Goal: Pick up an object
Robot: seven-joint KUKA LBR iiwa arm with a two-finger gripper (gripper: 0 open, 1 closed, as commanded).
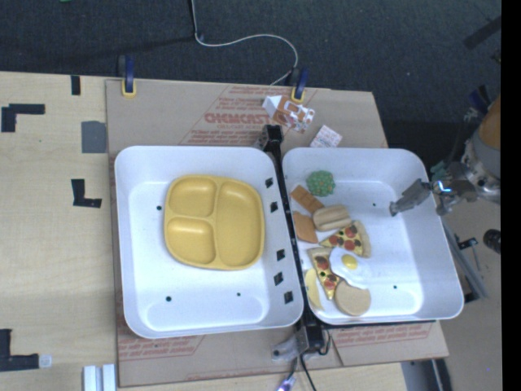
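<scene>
Two white bins side by side on the bench, seen from above at a slant. The jaws (415, 195) hover over the right bin (423, 300), at its right side, well apart from the food; you cannot tell from here whether they are parted or clenched, and nothing shows between them. Your candidates lie clustered against this bin's left wall: a green broccoli piece (321, 183), a tan bread roll (331, 217), orange crackers (304, 217), two pizza slices (348, 239), a fried egg (352, 265) and a round cookie (353, 300). The left bin (130, 218) holds a yellow divided plate (215, 221). Expect trouble from the crowding: the pieces touch or overlap, so a descent may catch two or slide off a flat one; the broccoli, standing apart, looks easiest.
</scene>
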